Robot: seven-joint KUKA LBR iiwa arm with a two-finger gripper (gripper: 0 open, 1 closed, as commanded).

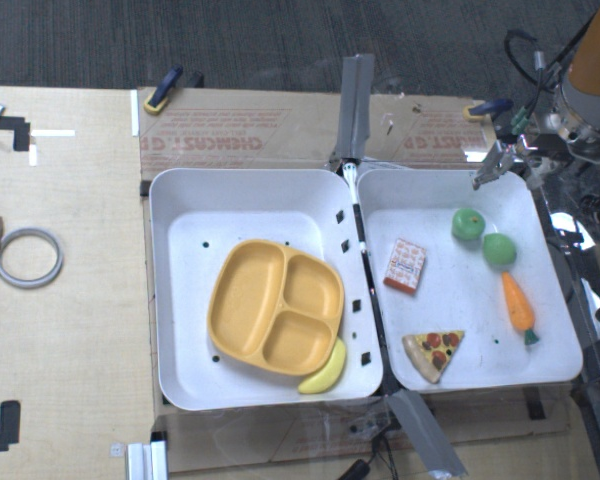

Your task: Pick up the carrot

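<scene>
Carrot (519, 306) first: you can see it lying in the right bin (450, 193), close to that bin's right wall, its orange body running from upper left to lower right with the small green stub at the lower end; it touches nothing else, though the nearer of two green round fruits (499, 250) sits just above its top end; the second green fruit (468, 225) lies just up and left of that one. Look to the upper right and you find the gripper (498, 164) hanging over the far right corner of the same bin, well apart from the carrot; its tips are too small and dark against the clutter for you to tell whether they are apart or together; nothing shows between them. Elsewhere in the right bin you have a red and white box (405, 266) near the middle and a pizza slice (432, 352) toward the near edge; in the left bin (180, 208) a yellow divided plate (275, 308) rests tilted, with a banana (326, 371) tucked against its lower right rim; on the bench to the left lies a roll of tape (26, 257).
</scene>
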